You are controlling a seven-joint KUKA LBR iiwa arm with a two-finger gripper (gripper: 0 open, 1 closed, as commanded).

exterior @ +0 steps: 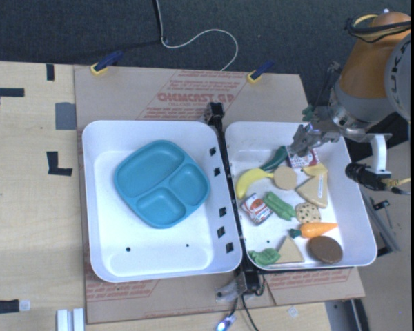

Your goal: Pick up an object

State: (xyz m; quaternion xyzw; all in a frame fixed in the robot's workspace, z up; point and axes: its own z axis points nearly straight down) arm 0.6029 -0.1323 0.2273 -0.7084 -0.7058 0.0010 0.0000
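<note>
I see two shallow white plastic bins on the desk, side by side: the left bin [96, 205] and the right bin [362, 233], sitting on a brown cardboard sheet [186, 92]. Left bin holds one blue plate [162, 183], smooth, rounded, three compartments.

Using the yellow banana [250, 180] in the right bin as landmark: a dark green pepper-like piece [274, 161] lies just up-right of it, a round tan cookie [285, 178] touches its right end, a red-and-white packet [256, 209] sits just below it, a green pea pod [279, 206] right of that packet. Further right of the banana: one pale cheese wedge [315, 190], one speckled cookie [307, 213], one orange carrot [317, 230], one brown disc [325, 249], one tan triangular slice [290, 250], one green leafy bit [265, 257]. All look like moulded toy food.

The pincer [305, 145] sits up-right of the banana, low over a small red-white item [301, 161] that it partly hides; I can't name that item. I cannot tell how far the pincer is parted or whether it grips anything; it's blurred and dark. The arm's grey body is cut off at the frame edge
</note>
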